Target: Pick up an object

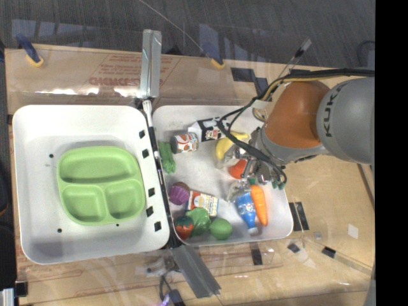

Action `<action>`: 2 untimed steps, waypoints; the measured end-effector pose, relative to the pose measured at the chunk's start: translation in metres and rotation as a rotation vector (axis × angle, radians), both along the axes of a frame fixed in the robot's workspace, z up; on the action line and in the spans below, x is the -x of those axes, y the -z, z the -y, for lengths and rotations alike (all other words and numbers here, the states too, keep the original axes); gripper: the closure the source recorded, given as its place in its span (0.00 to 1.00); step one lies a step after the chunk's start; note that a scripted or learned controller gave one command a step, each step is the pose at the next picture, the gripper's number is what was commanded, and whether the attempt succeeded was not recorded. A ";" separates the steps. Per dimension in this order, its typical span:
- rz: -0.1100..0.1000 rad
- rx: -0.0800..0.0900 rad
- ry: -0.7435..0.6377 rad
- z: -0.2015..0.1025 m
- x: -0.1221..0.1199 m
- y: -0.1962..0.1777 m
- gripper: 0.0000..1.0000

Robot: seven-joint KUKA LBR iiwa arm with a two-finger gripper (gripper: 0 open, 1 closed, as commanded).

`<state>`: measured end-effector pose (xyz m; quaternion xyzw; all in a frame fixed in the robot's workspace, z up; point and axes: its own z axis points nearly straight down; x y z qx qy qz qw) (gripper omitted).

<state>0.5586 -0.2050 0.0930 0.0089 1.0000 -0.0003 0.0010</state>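
The right bin (280, 225) holds several toy foods. Among them are a yellow banana (224, 147), a red-orange piece (237, 168), an orange carrot (259, 204) and a blue bottle (245, 209). My gripper (247, 178) is low in this bin, right beside the red-orange piece and just above the blue bottle and carrot. The grey wrist and orange band (296, 116) cover its upper part. Nothing is visibly lifted off the bin floor.
Also in the right bin are a small can (185, 143), a dark bottle (209, 131), a green pickle (167, 157), a purple item (179, 195), a carton (204, 203) and a green lime (220, 228). The left bin (32, 139) holds a green divided tray (99, 183).
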 end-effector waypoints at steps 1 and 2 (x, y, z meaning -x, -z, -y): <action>0.000 0.000 -0.048 0.005 0.052 0.000 0.00; 0.005 0.001 -0.058 0.003 0.049 -0.011 1.00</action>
